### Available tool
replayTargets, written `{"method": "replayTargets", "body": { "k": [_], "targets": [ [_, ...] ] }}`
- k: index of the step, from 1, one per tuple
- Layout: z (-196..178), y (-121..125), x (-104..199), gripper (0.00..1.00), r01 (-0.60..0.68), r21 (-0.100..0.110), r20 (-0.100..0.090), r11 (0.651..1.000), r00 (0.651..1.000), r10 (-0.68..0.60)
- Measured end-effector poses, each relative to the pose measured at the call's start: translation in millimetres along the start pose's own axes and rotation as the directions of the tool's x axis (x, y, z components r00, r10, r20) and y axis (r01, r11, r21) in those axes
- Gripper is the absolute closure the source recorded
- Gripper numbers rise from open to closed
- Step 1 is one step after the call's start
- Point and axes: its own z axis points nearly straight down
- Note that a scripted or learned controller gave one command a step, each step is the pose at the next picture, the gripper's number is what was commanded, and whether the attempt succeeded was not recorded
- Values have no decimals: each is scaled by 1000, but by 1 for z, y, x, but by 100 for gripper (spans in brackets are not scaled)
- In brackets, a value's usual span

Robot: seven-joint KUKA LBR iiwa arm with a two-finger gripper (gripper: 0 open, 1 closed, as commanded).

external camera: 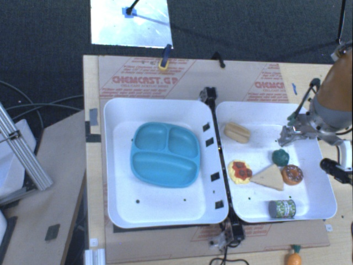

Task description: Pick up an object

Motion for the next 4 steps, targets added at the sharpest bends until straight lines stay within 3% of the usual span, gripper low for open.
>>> {"method": "replayTargets", "body": {
  "k": [1,2,3,4],
  "targets": [
    [-17,-27,19,100,-1,4,-1,1000,1000,1],
    [-71,-69,50,100,0,3,-1,1000,1000,0],
    [-76,-86,78,100,2,4,-2,1000,1000,-2],
    [-87,-84,77,100,2,0,-1,1000,1000,-2]
  ]
}}
